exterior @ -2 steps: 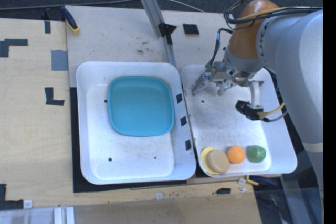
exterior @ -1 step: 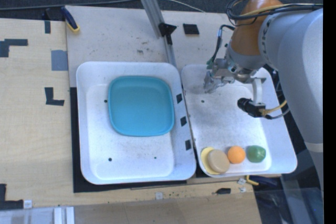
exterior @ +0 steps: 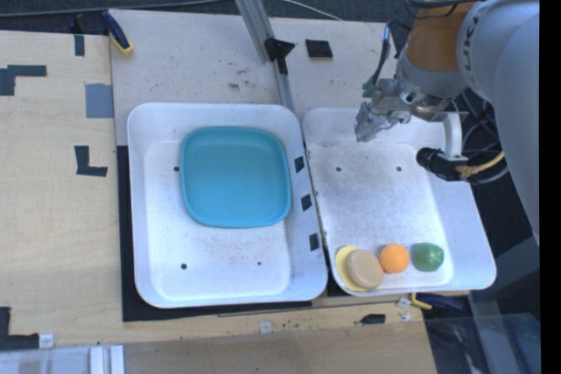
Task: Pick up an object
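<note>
Grey arm with orange band reaches in from right, two-finger gripper (exterior: 366, 131) hanging over far end of right shallow white bin (exterior: 456, 215). Jaws look nearly together, nothing between them, so no grab. Pickable stuff sits at near edge of same bin, well apart from gripper: tan round disc on yellow piece (exterior: 361, 268), small orange ball (exterior: 394, 258) just beside it, green ball (exterior: 428, 256) next. Left white bin (exterior: 153, 215) has square teal plastic plate (exterior: 235, 176).
</note>
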Controlling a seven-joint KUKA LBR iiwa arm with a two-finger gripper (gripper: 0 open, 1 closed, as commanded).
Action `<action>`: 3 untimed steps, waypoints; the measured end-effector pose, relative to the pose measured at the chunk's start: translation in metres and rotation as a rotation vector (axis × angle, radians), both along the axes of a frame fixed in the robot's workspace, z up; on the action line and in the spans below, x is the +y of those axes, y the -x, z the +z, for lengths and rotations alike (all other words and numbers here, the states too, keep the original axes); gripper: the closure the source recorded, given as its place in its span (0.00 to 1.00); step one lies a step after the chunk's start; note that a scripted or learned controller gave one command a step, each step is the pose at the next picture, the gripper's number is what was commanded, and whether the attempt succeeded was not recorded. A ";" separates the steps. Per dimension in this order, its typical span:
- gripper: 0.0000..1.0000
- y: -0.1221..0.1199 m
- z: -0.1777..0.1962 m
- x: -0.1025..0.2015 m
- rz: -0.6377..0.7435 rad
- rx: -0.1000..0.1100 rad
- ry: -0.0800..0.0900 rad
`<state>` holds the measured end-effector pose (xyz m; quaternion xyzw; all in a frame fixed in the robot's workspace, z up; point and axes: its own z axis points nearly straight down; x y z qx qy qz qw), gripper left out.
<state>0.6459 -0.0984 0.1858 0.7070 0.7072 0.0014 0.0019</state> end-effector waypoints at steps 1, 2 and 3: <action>1.00 -0.001 0.052 0.000 0.000 0.001 0.000; 1.00 0.013 0.047 0.052 0.004 0.005 -0.001; 1.00 0.021 0.036 0.104 0.004 0.006 -0.002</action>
